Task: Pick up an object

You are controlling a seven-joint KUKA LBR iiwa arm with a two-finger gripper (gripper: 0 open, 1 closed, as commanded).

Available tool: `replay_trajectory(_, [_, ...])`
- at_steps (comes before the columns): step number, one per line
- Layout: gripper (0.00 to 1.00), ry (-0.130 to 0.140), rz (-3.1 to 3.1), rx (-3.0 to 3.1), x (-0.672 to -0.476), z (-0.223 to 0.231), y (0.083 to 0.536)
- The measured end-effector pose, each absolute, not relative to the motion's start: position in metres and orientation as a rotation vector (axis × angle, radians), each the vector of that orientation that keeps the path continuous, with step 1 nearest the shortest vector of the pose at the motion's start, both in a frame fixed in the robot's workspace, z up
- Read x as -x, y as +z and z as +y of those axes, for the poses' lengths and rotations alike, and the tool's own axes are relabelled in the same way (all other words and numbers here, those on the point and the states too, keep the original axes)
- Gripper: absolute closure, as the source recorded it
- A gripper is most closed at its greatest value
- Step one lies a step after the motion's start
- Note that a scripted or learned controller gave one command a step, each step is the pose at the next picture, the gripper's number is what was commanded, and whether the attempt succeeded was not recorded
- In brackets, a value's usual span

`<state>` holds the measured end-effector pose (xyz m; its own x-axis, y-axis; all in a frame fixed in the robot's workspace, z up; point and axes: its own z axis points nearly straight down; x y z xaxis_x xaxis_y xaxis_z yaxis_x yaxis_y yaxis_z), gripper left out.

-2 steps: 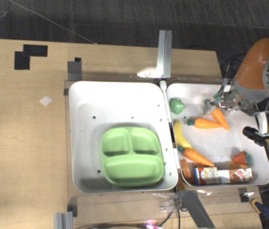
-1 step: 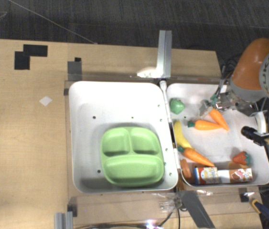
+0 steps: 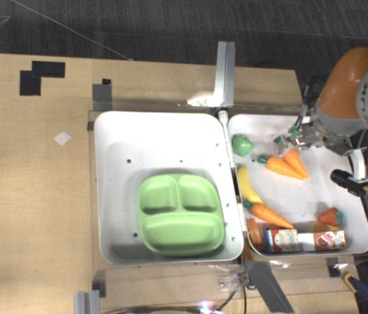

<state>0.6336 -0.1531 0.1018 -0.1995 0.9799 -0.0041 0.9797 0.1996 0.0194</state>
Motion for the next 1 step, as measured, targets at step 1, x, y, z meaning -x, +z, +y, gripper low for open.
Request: replay_trajectory(1, [1.00,0.025,2.419,-1.974,-0.6358,-0.1525,0.1124])
